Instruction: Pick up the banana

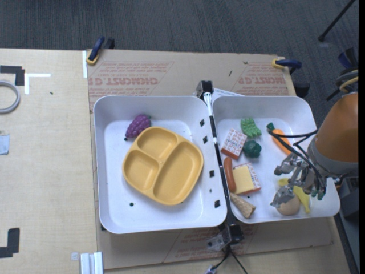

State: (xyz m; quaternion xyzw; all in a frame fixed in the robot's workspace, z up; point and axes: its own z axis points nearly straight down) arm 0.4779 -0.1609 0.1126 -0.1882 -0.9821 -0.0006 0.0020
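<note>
Yellow banana (303, 198) lies just under the fingers (290, 182), which stand apart straddling it, lined up for a grab, no contact confirmed

Yellow divided plate (163, 165) beside purple grapes (137, 125) in left bin (108, 170).

Cardboard sheet (171, 73), far edge, up and left of the jaws: red block print, upside down and mirrored, reads roughly "CHEMAST GP"; smaller lines under it too blurred to read.
Same sheet, far edge, straight up from the jaws: a second red block of the same print (259, 81), partly cut off by the right bin (305, 110).
Red-and-white box (233, 143), left of the jaws: printed pattern, not legible.
</note>
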